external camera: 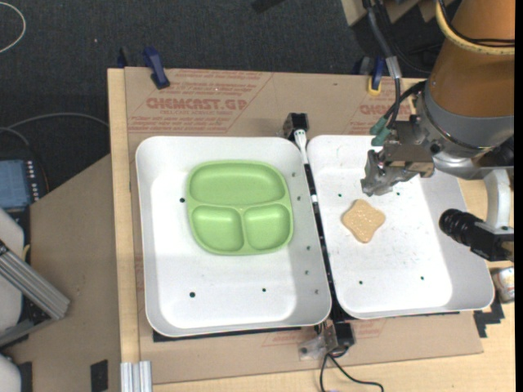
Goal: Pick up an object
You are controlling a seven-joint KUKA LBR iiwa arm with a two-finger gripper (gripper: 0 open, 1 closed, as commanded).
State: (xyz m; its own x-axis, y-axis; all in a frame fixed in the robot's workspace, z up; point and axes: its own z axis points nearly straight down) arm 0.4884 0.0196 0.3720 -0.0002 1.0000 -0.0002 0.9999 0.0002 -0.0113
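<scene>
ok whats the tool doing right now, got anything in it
tool: cannot tell if open or closed; nothing seen between its tips. It sits above the tan cookie-shaped piece in the right bin.

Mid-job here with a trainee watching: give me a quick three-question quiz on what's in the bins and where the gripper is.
1. True or false: the green plate lies in the left bin.
2. How many compartments does the plate have?
3. The gripper is: A) touching the plate, B) above the right bin, just up and right of the tan cookie, C) outside both bins.

Key: 1 true. 2 three. 3 B; nothing shows between its fingers.
</scene>
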